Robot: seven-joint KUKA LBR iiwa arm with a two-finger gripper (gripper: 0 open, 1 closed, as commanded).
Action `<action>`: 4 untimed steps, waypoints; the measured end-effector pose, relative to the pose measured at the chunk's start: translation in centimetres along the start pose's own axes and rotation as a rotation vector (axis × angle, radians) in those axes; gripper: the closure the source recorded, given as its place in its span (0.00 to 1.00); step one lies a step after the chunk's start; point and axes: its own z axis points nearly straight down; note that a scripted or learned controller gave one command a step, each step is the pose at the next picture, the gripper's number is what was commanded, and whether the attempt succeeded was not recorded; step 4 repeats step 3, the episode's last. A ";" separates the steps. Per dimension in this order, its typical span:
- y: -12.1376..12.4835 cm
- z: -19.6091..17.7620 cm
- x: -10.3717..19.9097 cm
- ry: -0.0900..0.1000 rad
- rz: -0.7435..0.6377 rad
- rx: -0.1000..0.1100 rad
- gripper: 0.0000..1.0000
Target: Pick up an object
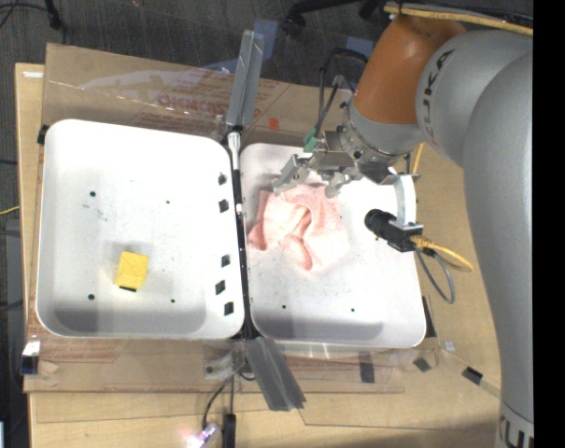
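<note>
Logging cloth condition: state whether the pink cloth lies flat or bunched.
Bunched. The pink cloth sits crumpled in the right bin, with folds and ridges across it, not spread flat.

Pink cloth [299,226], crumpled and folded over itself, lies flat just below the tool [312,177], its top edge right at the fingertips, touching or nearly so, can't tell. Yellow sponge block [132,270], small and squarish, lies flat well apart from the tool, far to its left and lower in the view, nothing touching it.
</note>
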 end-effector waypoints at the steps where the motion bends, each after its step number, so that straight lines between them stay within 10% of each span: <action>1: 0.8 12.6 -1.8 -0.001 -0.125 -0.002 0.00; 2: 0.9 11.6 -1.9 -0.002 -0.131 -0.001 1.00; 3: 4.3 2.9 -1.0 -0.001 -0.008 -0.003 1.00; 4: 4.3 2.9 -1.0 -0.001 -0.008 -0.003 1.00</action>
